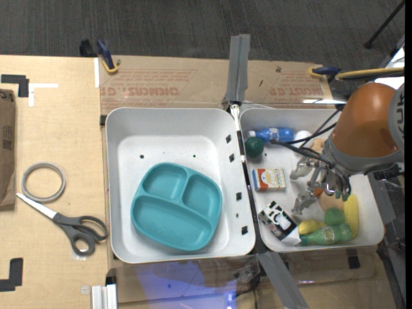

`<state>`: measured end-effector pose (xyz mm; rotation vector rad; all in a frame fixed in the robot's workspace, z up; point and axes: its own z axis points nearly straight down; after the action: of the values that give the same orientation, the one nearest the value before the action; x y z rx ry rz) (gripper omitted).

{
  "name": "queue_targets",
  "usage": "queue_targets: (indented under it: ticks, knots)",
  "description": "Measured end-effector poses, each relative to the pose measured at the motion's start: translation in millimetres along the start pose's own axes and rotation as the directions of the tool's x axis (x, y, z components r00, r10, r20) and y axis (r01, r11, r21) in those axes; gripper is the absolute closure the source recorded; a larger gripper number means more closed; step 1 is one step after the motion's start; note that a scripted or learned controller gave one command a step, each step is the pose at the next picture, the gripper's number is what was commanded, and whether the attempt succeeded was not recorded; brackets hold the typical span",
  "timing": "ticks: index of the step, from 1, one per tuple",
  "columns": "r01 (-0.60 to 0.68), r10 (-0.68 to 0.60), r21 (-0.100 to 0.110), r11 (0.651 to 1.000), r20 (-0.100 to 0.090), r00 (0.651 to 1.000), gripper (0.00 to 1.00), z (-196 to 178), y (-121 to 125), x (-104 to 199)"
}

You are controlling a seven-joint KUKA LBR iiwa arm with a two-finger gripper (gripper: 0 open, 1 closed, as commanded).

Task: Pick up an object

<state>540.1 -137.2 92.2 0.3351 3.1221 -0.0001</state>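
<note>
RISK: right bin (370, 237) is crowded, so the fingers could jam between items or close on none | GRIPPER (309, 188): above right bin, fingers spread, nothing between them | TARGETS: green bottle (325, 235) and banana (351, 212) just beside, card box (269, 179) near

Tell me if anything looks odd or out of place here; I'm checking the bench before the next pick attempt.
Nothing looks spilled or broken. The teal divided plate lies askew in the left bin. The right bin is crowded: a black-and-white box sits tilted by a green bottle lying on its side. Scissors and a tape roll lie outside the bins.
</note>
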Motion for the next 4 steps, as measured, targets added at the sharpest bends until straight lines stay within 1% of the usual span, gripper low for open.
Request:
queue_targets:
  ticks: [1, 2, 3, 4]
  knots:
    - [-0.089, 0.089, 0.000, 0.996, 0.001, 0.996, 0.00, 0, -66, 15]
    - [-0.085, 0.084, 0.001, 0.996, 0.005, 0.996, 1.00, -10, -65, 13]
    - [-0.085, 0.085, 0.001, 0.996, 0.005, 0.996, 0.00, -10, -65, 13]
    - [-0.083, 0.083, 0.001, 0.997, 0.010, 0.996, 1.00, -20, -65, 11]
